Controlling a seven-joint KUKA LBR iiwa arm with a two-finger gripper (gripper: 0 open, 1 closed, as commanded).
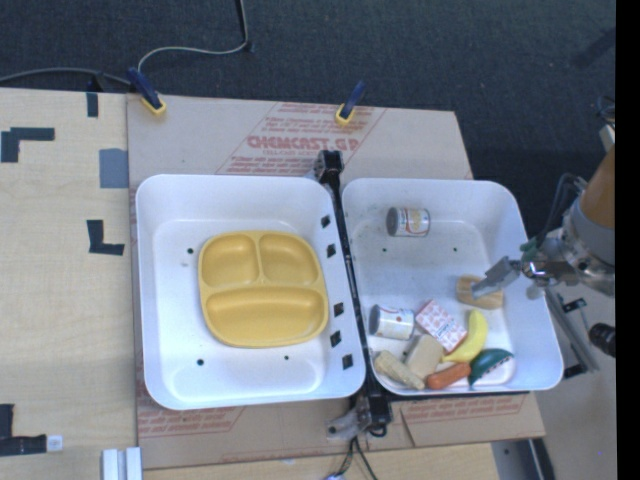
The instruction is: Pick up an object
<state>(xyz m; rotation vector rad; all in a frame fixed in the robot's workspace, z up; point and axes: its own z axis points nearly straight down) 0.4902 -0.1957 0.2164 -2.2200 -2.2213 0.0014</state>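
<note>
Over right bin (505,200), gripper (487,284) w/ tan piece (470,289) underneath

A robotics lab: two white bins (240,193) clamped onto cardboard sheeting (300,138) on a tape-marked wooden surface (60,298), with a cable (215,48) trailing over dark carpet (400,38) behind the bins.

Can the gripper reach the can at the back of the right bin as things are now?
Probably yes. The can lies alone on bare bin floor, apart from the toy food pile, and the gripper hangs over the same bin with nothing between them.
</note>
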